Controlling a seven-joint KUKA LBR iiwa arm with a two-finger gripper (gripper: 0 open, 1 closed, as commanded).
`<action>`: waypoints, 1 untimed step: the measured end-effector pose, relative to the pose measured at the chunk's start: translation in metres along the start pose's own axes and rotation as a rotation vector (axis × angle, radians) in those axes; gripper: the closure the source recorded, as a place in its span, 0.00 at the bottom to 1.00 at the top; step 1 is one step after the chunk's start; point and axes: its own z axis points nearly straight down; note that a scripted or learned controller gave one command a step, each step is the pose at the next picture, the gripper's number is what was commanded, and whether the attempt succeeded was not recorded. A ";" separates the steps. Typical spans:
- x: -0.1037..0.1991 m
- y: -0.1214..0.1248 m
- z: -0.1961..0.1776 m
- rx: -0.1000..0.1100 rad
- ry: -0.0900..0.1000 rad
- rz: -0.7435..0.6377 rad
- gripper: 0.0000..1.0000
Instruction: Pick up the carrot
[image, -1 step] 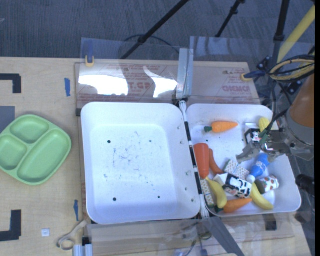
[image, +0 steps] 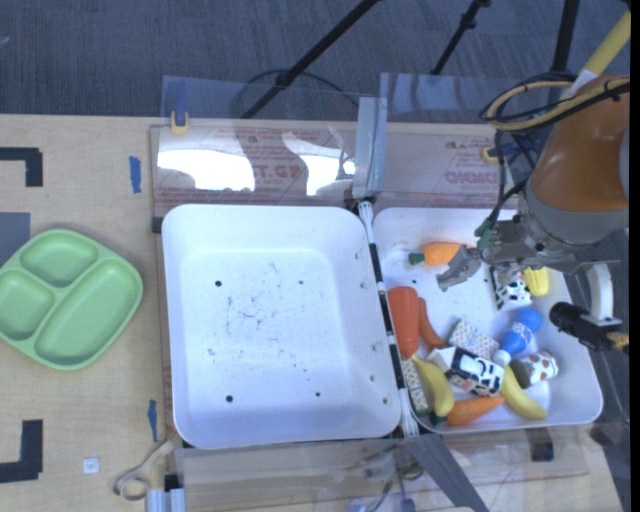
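A green divided plate (image: 68, 297) lies left of the white bins (image: 265, 225).

Red lettering runs along the brown cardboard strip (image: 300, 160) behind the far edge of both bins, but glare and the clear sheet over it leave it unreadable. A small black-and-white box (image: 474, 368) among the toys has markings too small to read.

Both bins (image: 265, 225) are white, the left one scuffed with faint blue marks. The carrot (image: 441, 253) is orange with a green tip. A pale green divided plate (image: 65, 297) sits on the tan bench (image: 80, 150).
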 end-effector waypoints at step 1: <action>-0.031 -0.051 -0.009 0.005 0.002 0.236 0.00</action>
